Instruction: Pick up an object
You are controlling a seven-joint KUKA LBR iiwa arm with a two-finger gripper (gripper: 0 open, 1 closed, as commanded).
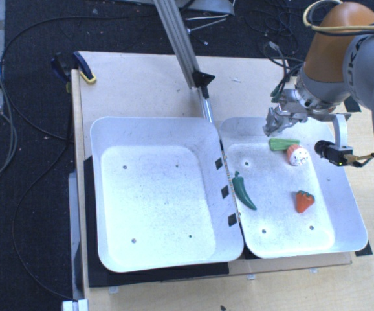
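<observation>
The jaws hang over the far edge of the right bin; whether they are wide or narrow cannot be told. Just beside them lies a radish. A strawberry and a green pepper lie nearer. The left bin sits beside it on the worktop.

Your arm reaches in from the right, wrist bent downward, gripper pointing down just below it.

Right bin holds 3 toys — green pepper, red strawberry, white radish
</observation>
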